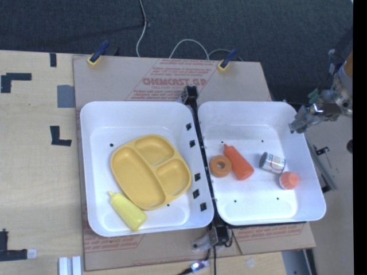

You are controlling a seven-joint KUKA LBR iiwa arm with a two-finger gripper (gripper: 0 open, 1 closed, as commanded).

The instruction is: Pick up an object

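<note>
White plastic forms two shallow bins set side by side on a brown cardboard sheet (172,82), seen from above at a slant.

Inside the left bin (94,119) lies a yellow divided plate (151,171) with three compartments, tilted diagonally across the floor of the bin. Just beside the plate's lower left edge lies a yellow squeeze bottle (127,210) on its side, near the bin's front left corner.

Four small things sit in the right bin (252,112), in a loose row across its middle. From left to right: a tan doughnut-shaped ring (220,166); an orange bottle (238,161) lying on its side, touching or nearly touching the ring; a small silver can (272,162) on its side, apart from the bottle; and a small orange-red round object (289,180), just below and right of the can, near the bin's right wall.

At the right edge, the gripper (299,122) hangs above the upper right rim of the right bin, well apart from every object. Nothing is between its fingers. Whether they are apart or together cannot be told from this angle.

Two yellow and blue clamps (98,53) pin the cardboard's far edge.
</note>
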